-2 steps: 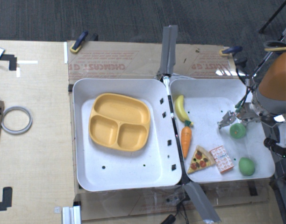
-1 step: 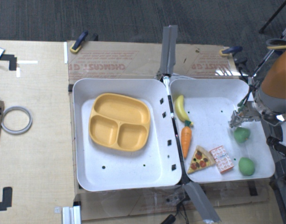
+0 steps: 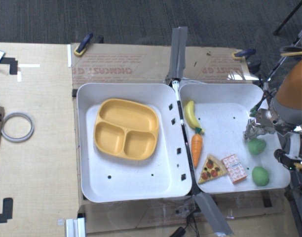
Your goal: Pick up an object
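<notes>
Hovering at the right bin's (image 3: 230, 95) 3 o'clock edge, the gripper (image 3: 253, 132) touches 1 green fruit (image 3: 256, 147); grip unclear, nothing lifted yet

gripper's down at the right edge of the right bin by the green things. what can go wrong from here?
1. The gripper sits right over the upper round green object, close to the right white bin's rim; a closing finger may catch the wall.
2. That green object is rounded, so it may squirt out of a pinch.
3. A second green round object lies close below; a nudge could roll one into the other.
</notes>
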Motion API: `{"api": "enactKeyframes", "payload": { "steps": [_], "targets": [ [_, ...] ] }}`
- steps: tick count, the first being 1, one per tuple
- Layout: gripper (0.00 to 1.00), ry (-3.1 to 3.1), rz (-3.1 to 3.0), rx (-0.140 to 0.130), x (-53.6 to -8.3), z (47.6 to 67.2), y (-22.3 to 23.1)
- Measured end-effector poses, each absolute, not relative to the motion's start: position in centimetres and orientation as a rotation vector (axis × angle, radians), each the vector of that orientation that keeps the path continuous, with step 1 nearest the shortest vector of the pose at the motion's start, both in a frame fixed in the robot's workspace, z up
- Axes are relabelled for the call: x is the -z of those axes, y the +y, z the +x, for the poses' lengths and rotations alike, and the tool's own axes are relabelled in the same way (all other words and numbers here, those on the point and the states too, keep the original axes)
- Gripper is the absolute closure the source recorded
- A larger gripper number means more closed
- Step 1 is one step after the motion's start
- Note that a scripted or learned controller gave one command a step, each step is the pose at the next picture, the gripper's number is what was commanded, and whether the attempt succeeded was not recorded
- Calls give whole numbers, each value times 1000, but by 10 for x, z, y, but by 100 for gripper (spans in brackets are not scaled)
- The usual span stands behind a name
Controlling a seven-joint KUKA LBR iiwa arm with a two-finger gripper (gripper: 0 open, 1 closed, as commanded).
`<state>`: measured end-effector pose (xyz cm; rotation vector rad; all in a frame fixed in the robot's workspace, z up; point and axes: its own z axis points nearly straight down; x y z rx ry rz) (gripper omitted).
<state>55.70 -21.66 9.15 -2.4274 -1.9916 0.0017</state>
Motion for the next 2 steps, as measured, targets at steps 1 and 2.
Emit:
{"api": "enactKeyframes", "payload": {
  "steps": [1, 2],
  "targets": [
    [100, -2157, -2282, -1, -158, 495, -207],
    [100, -1832, -2548, -3, -156, 477, -173]
  ]
}}
